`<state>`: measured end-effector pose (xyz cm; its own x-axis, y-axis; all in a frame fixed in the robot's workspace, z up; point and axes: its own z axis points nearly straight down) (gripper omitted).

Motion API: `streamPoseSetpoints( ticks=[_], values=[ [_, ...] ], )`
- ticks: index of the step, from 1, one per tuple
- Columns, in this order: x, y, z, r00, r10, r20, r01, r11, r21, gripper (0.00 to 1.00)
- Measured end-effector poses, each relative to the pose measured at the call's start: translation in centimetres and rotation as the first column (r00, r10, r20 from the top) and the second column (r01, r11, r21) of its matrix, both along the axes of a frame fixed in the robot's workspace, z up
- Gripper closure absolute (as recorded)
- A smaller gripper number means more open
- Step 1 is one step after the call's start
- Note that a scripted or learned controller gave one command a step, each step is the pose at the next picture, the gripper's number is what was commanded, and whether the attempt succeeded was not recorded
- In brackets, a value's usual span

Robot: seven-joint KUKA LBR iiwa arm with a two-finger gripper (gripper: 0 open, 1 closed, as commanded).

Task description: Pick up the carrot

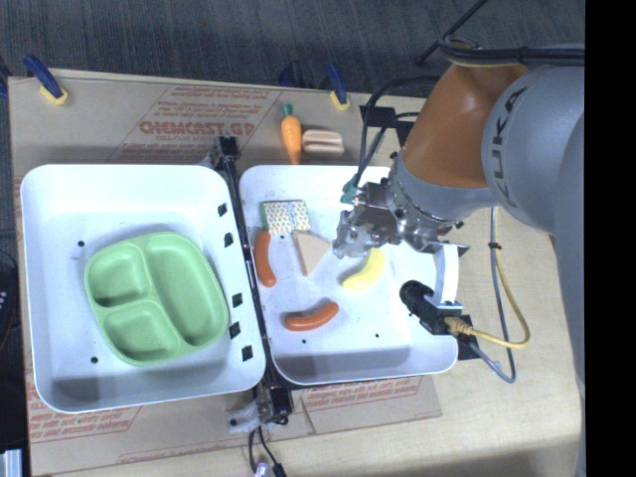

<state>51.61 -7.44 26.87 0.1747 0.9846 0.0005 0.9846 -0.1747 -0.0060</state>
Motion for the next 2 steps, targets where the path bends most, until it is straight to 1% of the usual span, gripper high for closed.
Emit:
streamPoseSetpoints(
  ticks=[1,2],
  values=[
    [-3.24,-4.09,1.60,0.915,-0.404,0.003,0.404,0.915,-0.003,1.00],
    [-3.23,-4.07,1.59,0.915,-0.403,0.002,0.403,0.915,-0.002,0.00]
  ],
)
